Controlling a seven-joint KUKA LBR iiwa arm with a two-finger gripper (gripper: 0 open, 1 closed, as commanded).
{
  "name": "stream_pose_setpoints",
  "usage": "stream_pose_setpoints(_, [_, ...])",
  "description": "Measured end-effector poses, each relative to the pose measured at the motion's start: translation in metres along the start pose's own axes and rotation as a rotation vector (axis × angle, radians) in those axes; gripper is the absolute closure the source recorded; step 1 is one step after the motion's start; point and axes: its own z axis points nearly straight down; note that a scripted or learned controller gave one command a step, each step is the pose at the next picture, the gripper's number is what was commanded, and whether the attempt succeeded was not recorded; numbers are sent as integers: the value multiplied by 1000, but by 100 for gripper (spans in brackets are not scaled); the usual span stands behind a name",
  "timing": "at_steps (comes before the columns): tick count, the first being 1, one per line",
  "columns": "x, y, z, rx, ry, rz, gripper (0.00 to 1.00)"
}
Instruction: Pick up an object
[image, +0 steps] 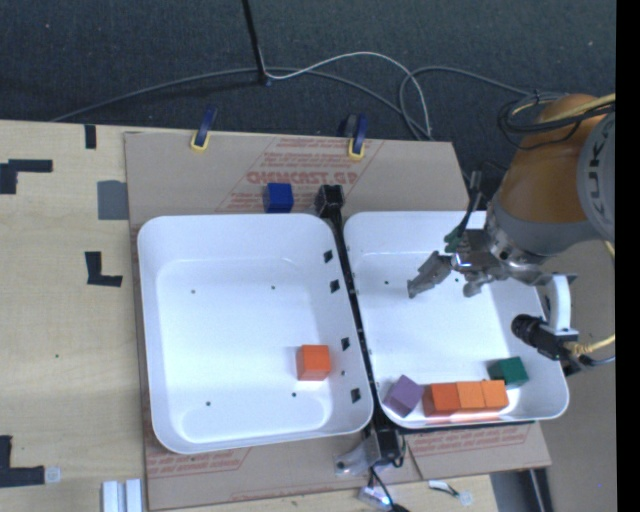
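Hand (448, 280) open, blocks (465, 398) well below

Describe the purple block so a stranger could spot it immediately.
Look at the right-hand bin and follow its near wall. A row of blocks lies there; the purple block is at the row's left end, beside the orange bar, the only purple piece.

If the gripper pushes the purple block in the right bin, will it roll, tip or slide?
The purple block looks flat-faced and squat, so it would probably slide, not roll. It seems rigid. It lies at the right bin's near wall beside the orange blocks, so a push may jam it there.
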Motion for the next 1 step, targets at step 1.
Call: stream_pose_setpoints(1, [0,2,-5,-9,-1,-1,0])
